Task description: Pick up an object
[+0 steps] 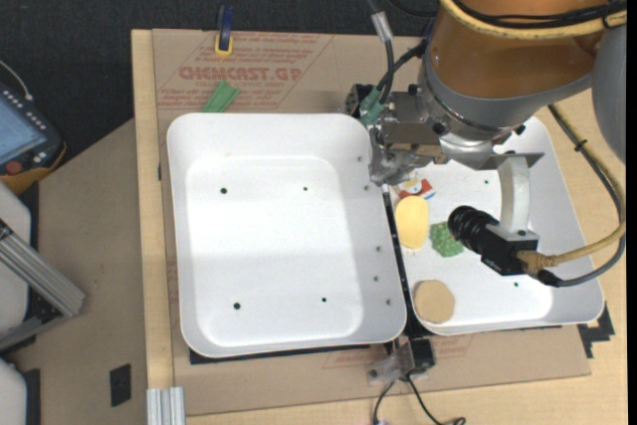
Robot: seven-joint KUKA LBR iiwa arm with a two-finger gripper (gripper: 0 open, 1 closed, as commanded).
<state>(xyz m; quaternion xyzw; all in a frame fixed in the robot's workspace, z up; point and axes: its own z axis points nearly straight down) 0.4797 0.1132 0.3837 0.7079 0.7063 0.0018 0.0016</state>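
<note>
Bins [199, 214] number two; one yellow piece [412, 222], one tan disc [434, 301].

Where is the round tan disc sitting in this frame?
The round tan disc lies in the right bin, near its front-left corner, just below the yellow object and the green piece.

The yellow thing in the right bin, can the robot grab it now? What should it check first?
1. Yellow object reachable in the right bin: ok.
2. Gripper above it: roughly, it sits just above the object's top end: ok.
3. Fingers open: cannot tell.
4. Room around it: green object touches its right side: not ok.
5. Tan round disc apart from it: ok.
6. Bin wall close on its left: not ok.
</note>
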